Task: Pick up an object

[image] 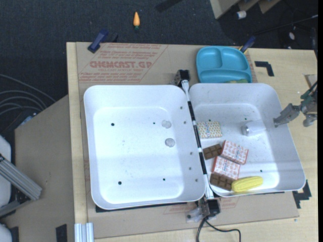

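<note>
Where bin narrows, yellow corn, knobbly

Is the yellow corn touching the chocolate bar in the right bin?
Touching. The camera view shows the yellow corn lying against the lower chocolate bar near the right bin's front wall, with its left end overlapping the bar's edge and no white gap between them.

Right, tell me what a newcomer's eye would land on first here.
The bright yellow plastic corn cob at the near edge of the right white bin stands out first, lying beside a cluster of red-patterned and brown snack packets. Behind that bin sits a turquoise divided plastic plate, and the grey tool hovers at the bin's right rim.
</note>
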